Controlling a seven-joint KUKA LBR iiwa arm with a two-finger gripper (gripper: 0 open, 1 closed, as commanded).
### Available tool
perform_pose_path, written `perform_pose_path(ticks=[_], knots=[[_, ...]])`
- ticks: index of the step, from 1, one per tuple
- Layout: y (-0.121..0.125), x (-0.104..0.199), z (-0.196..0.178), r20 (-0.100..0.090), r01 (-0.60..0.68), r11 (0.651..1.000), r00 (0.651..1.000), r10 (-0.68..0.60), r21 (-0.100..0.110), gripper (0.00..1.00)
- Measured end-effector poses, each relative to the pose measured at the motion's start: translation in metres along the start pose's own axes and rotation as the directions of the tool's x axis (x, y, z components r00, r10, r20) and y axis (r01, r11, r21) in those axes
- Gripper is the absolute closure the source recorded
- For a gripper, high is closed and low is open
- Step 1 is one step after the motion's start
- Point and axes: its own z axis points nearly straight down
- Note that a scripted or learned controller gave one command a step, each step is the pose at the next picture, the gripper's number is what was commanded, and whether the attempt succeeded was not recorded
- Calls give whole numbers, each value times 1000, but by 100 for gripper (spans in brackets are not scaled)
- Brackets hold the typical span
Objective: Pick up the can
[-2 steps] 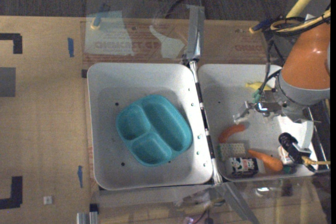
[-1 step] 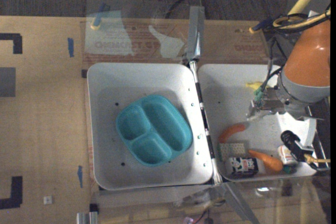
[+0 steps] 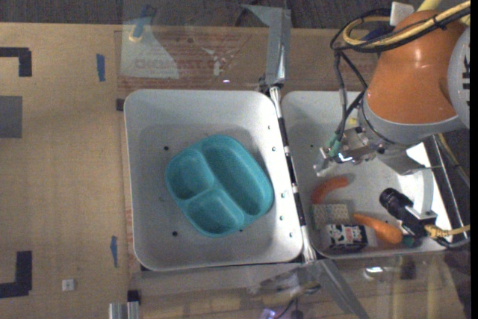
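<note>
1. The target looks to be the small black-and-white printed can, lying on its side in the right-hand shallow white bin. It sits close to that bin's near edge and nearer its left corner than its right.
2. The two-finger gripper hangs over the middle of the same bin, well apart from the can and nearer the bin's far edge. I cannot tell whether its fingers are spread or pressed together.
3. The step in hand is judged to be the approach. The gripper should travel toward the near edge until it is centred over the can, and only then go down.
4. The can is crowded. A grey speckled sponge pad touches or nearly touches it on the far side. A long orange carrot-shaped piece lies just beside its right end.
5. The grip should be turned across the can's short, round width, since its length looks too long to span.
6. The bin wall is just beside the can, so a straight vertical descent is the safer path.
7. A curved orange piece lies between the gripper and the can, so the gripper should pass above it.
8. A round can may roll if it is touched off-centre.
</note>
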Motion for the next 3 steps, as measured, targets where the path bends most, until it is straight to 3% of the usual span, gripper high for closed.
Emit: perform_pose_path(ticks=[1, 2, 3], knots=[[31, 46, -60, 1, -303, 953, 953, 303, 1, 100], [29, 68, -50, -1, -73, 997, 997, 73, 4, 100], [89, 70, -83, 1, 15, 1000, 1000, -15, -1, 100]])
